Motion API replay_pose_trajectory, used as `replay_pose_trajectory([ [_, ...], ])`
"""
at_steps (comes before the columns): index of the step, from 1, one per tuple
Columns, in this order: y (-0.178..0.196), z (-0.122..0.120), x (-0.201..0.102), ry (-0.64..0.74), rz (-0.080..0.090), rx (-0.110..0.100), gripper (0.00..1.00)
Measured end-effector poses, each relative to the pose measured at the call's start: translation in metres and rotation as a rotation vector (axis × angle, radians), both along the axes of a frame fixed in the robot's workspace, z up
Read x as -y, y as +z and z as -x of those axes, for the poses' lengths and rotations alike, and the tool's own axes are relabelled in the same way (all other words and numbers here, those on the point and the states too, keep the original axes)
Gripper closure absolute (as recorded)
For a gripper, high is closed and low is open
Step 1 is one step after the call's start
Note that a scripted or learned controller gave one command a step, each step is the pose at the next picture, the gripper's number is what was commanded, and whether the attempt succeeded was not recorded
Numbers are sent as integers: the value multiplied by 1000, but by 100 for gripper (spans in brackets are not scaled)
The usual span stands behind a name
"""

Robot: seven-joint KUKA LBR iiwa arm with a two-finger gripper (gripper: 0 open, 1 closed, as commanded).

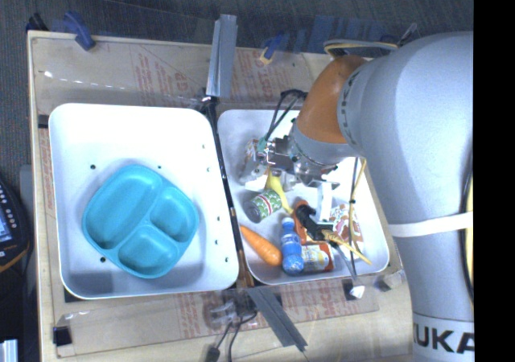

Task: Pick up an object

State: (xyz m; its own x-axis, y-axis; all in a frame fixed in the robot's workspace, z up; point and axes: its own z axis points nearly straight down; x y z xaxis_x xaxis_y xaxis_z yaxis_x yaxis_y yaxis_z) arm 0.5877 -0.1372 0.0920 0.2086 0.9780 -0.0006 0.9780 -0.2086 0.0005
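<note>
My gripper [265, 161] reaches down into the upper left part of the right bin [233, 131], just above a pile of small objects. Right below it lie a yellow banana-like piece [275, 186] and a green can [264, 206]. Further toward the front are an orange carrot [261, 245], a blue bottle [290, 247] and a red and orange item [303, 218]. The wrist and arm hide the bin's upper right part.
The left bin [72, 131] holds a blue divided plate [142, 219]. A thin wall separates the two bins. A flat printed packet [344, 224] lies at the right bin's right side. The grey arm [418, 151] covers the bench's right side.
</note>
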Motion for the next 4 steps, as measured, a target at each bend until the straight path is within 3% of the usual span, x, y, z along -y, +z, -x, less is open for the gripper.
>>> replay_pose_trajectory([
  [1, 9, 0, 0, 3, 0, -1, 100],
  [2, 167, 41, -59, 126, -1, -4, 100],
  [3, 149, 23, -27, 168, -1, -5, 100],
  [4, 74, 32, -1, 163, -3, -8, 100],
])
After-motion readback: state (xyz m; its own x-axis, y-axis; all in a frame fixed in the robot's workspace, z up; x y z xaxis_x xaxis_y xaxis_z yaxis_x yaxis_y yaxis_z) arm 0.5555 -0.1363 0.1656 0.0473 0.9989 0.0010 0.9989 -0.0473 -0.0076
